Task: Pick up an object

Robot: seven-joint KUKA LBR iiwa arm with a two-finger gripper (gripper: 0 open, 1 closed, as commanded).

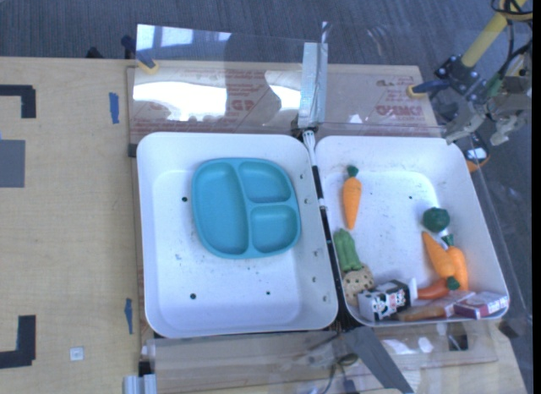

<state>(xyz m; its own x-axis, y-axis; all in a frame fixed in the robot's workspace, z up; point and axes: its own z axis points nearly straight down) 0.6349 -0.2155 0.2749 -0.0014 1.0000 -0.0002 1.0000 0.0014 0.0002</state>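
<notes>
The end effector (473, 117), its grip state impossible to tell, hangs at two o'clock above the right bin (397, 168); crowded toys at five o'clock risk a slipped grasp.

A pale wooden table (59, 215) carries two shallow white bins side by side, their inner edges touching. The left bin (161, 291) sits near the middle, the right bin (397, 177) beside it. Black marks and small blue tape pieces dot the wood.
</notes>
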